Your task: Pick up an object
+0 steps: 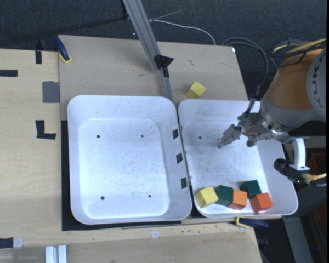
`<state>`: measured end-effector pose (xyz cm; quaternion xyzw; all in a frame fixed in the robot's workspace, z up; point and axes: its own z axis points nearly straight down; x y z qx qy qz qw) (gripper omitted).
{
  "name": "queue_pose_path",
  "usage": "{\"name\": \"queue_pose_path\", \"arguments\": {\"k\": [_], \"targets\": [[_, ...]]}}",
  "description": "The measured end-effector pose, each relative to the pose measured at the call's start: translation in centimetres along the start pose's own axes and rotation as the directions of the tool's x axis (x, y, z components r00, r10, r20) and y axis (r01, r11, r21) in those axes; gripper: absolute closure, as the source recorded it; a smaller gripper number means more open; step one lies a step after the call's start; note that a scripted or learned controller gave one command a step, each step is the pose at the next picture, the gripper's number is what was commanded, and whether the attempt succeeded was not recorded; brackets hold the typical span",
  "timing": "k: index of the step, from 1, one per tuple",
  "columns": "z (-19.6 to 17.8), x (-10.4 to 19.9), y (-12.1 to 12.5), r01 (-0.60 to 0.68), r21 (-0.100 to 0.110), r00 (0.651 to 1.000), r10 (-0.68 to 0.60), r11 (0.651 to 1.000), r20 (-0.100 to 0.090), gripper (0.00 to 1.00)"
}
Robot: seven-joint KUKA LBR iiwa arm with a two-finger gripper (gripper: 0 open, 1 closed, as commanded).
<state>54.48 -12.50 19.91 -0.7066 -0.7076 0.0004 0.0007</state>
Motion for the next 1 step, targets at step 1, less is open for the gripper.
{"name": "queue_pose_path", "arguments": {"k": [1], "targets": [[0.07, 0.24, 1.76, 0.001, -0.001, 1.0, -0.001, 1.0, 0.0, 0.0]]}}
